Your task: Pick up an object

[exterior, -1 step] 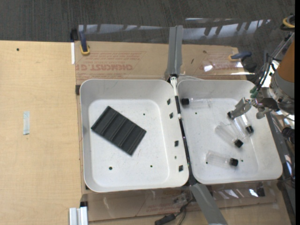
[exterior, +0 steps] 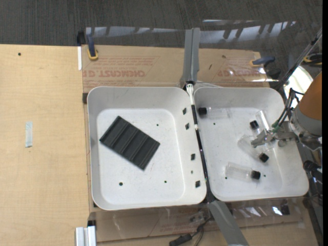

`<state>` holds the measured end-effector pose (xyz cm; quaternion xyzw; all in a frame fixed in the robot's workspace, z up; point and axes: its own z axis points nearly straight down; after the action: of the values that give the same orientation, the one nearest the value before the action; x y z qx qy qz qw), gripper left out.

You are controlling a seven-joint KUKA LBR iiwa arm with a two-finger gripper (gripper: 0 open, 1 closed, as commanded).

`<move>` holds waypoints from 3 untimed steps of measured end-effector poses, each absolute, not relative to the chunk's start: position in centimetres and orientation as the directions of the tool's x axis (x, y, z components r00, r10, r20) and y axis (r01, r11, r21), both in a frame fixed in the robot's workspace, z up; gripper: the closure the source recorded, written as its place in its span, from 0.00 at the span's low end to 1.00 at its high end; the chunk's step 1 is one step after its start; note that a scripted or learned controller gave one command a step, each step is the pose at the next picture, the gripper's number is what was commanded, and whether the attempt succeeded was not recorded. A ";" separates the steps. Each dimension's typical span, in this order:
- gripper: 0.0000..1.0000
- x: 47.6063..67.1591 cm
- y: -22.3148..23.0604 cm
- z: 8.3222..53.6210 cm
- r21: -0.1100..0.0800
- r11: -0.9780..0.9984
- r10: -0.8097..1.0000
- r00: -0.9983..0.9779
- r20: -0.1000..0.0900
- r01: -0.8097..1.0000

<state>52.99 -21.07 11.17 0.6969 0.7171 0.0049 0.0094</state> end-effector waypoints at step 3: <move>1.00 55.2 -11.4 21.8 -0.002 0.045 0.999 -0.045 -0.001 0.999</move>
<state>55.16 -11.39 21.83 0.6911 0.7228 -0.0009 -0.0003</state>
